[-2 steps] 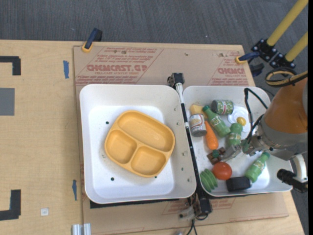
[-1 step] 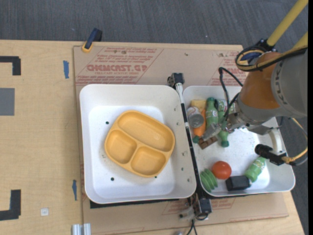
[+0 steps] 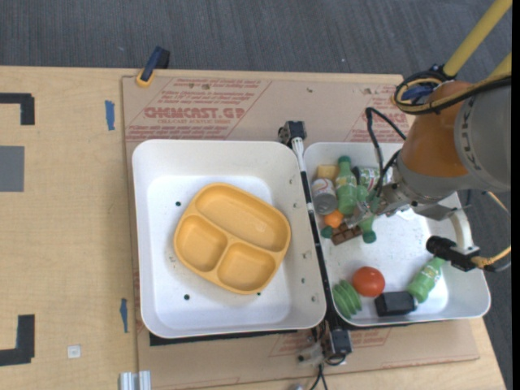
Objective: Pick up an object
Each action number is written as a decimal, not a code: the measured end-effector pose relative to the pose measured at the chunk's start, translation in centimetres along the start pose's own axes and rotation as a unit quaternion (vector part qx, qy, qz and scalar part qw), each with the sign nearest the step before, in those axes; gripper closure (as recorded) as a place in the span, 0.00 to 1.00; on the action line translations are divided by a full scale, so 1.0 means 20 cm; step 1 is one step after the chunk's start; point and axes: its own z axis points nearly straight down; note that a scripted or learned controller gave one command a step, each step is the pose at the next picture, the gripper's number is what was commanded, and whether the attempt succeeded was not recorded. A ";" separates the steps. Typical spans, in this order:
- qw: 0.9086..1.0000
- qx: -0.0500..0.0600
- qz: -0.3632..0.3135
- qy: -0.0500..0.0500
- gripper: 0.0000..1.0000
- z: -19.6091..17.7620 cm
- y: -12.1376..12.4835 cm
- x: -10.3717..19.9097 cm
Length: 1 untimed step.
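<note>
At the near edge of the bench, a cable and small connector (image 3: 333, 346) sit just below the seam where the two shallow white bins meet.

The left bin (image 3: 154, 218) holds a yellow divided tray (image 3: 231, 238) with three compartments, lying flat and turned at a slant near the bin's middle.

The right bin (image 3: 471, 299) holds the loose objects, any of which could serve as the thing to pick up. Along its near side lie a green ribbed item (image 3: 347, 297), a red tomato (image 3: 369, 281) just beside it, a black block (image 3: 396, 303) touching the near wall, and a green bottle (image 3: 426, 280) lying tilted toward the right corner. They seem scattered rather than arranged, as things tipped into a bin would be.

Farther back, against the wall shared with the left bin, a tight cluster is piled: a small brown piece (image 3: 347, 233), an orange piece (image 3: 332, 218), a grey can (image 3: 323, 189), a pale yellow item (image 3: 327, 171) and an upright green bottle (image 3: 345, 184).

The gripper (image 3: 375, 207) sits low at the right side of this cluster, beneath the arm's orange band (image 3: 431, 140); the arm reaches in from the right. Clutter hides its tips, so whether it has closed on anything cannot be told. Its position suggests the cluster is the target.

Beyond the bins lies printed cardboard (image 3: 203, 104), then dark floor.
</note>
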 end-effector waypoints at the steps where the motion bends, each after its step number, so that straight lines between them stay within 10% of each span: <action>1: 0.982 0.006 0.186 0.001 1.00 -0.43 0.07 0.15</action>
